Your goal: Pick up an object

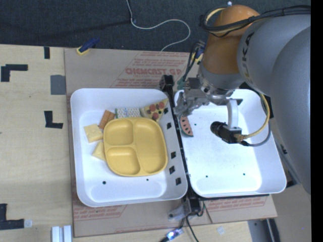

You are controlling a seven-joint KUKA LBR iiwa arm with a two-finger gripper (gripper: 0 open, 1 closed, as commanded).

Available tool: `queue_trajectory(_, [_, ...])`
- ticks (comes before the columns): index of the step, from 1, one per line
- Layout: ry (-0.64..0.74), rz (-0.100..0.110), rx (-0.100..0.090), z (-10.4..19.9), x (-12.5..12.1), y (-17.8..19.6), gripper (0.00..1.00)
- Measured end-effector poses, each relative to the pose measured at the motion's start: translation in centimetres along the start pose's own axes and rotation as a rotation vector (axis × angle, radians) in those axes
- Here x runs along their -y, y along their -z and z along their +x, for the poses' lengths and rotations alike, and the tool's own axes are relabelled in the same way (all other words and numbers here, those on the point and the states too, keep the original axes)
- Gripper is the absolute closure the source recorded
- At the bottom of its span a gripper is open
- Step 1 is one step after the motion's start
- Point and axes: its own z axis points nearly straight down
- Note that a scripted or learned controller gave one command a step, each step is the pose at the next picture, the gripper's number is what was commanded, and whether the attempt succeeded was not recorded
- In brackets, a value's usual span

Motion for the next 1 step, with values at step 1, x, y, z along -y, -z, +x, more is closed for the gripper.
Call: queue_trajectory(1, [-0.001,0.002,0.002,5.33,-1.83,-2.27,1.00])
